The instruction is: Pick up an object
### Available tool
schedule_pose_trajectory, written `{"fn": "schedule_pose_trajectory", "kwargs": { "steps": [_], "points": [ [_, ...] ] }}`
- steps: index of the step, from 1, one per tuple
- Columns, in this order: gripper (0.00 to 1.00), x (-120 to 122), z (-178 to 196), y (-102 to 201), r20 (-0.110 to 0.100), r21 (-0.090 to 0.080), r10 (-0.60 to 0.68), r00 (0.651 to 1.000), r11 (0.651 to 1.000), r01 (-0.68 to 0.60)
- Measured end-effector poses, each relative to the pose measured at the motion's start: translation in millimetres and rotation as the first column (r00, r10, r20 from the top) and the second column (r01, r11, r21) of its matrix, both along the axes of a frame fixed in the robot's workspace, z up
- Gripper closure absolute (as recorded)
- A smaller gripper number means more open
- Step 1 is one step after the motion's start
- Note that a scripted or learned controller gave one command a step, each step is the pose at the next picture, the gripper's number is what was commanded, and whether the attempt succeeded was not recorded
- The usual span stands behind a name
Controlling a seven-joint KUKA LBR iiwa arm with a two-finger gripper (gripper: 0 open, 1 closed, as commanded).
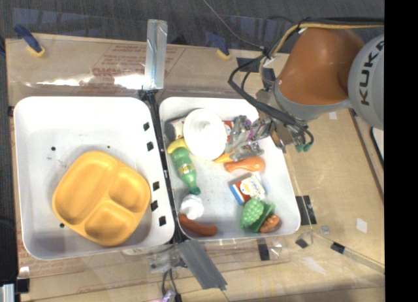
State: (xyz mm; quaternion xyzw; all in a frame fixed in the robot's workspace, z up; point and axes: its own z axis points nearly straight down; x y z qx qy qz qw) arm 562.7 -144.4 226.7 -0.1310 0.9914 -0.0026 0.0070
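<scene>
1. The bench carries two shallow white bins side by side. The left bin [32, 131] holds a single yellow divided tray [101, 196], lying flat and slightly turned. The right bin [290, 196] is the crowded one, so it is the likelier source for a pick.
2. The candidate objects lie in the right bin: a white round lid or plate [204, 133] near the top, a green bottle [185, 171] with a yellow piece at its upper end, a carrot [246, 164], a small blue, red and white box [247, 188], a green leafy toy vegetable [252, 214] touching a brown-orange item, and a sausage [198, 228] by the near wall with a small white object just above it.
3. The gripper [245, 134] reaches in from the right, low over the upper middle of this bin, between the white lid and the carrot. Its placement suggests the target sits in that cluster.
4. How far apart the jaws stand cannot be told: the metal parts blur into the clutter, and nothing can be seen caught between them.
5. The toys are crowded there, the carrot just beside the gripper and the lid touching its left side, so a closing grasp could nudge neighbours or catch nothing.
6. By this judgement, no object is lifted yet.
</scene>
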Motion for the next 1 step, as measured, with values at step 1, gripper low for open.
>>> {"fn": "schedule_pose_trajectory", "kwargs": {
  "steps": [1],
  "points": [
    [1.0,-20.8,-73.7,-32.0,-0.017,0.005,0.207,0.978,0.978,-0.207]
  ]
}}
